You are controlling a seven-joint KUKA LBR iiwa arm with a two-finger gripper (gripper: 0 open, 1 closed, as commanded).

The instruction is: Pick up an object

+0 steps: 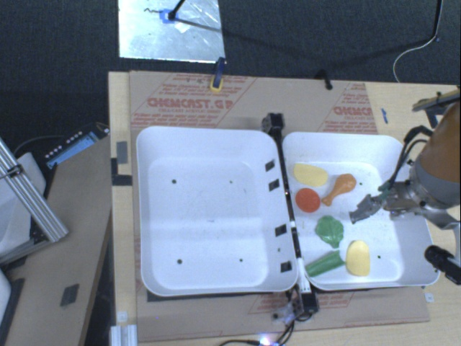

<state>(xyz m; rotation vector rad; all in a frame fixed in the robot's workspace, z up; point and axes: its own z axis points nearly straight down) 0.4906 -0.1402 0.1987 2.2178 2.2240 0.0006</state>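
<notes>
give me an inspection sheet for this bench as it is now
surface: left bin bare; right bin stocked
job's things: yellow piece, drumstick, red ball, broccoli, green stick, lemon
clutter: foil sheet, yellow clip
grippers: gripper above the right bin, holding nothing seen
cables: white cable, top right
surroundings: cardboard, metal rail

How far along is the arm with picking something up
Done: the gripper has reached into the right bin, near the orange drumstick and green broccoli. In hand: nothing visibly between its fingers. Left: closing on an item and lifting it; all the toys lie on the bin floor.
</notes>
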